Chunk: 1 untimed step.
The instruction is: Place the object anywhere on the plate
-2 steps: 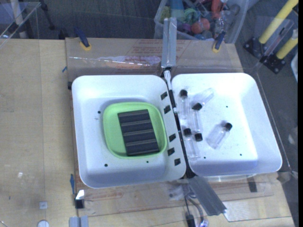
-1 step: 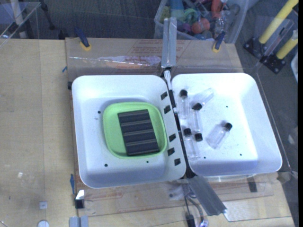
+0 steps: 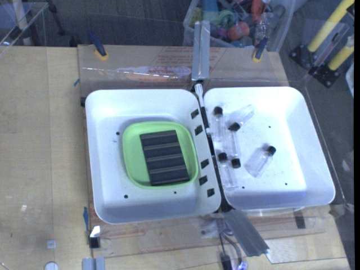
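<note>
Gripper: whether open or closed cannot be told.
Object: clear vials, black-capped, lying in right bin.
Plate: green, left bin, black slab covering its centre.
Risk: a round, smooth vial may slip from the grasp or roll off the slab.

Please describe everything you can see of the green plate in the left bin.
The green plate is a light green, rounded-square dish with a raised rim, plastic by its look. It lies flat on the floor of the left white bin, near the middle, slightly turned. A dark ribbed block made of four bars rests on its centre and covers much of it. Nothing else touches the plate.
</note>
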### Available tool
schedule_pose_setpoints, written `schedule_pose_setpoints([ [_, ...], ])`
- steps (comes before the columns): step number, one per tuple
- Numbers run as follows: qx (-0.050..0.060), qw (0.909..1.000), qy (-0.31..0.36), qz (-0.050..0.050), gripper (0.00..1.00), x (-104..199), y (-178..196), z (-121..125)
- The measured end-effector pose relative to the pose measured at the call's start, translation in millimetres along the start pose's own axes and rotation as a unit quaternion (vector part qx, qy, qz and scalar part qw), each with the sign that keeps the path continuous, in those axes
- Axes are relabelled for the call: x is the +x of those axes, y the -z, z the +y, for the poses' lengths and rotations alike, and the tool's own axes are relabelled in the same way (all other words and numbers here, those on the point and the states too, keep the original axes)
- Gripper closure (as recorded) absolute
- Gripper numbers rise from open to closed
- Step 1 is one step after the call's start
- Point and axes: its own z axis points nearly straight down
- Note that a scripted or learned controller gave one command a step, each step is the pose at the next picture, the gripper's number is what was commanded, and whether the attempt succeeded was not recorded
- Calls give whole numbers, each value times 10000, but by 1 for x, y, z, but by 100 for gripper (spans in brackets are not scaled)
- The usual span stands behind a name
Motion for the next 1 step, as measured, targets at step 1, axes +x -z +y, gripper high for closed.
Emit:
schedule_pose_setpoints([
  [1, -9, 10000, 2, 6, 0, 0, 2, 0],
])
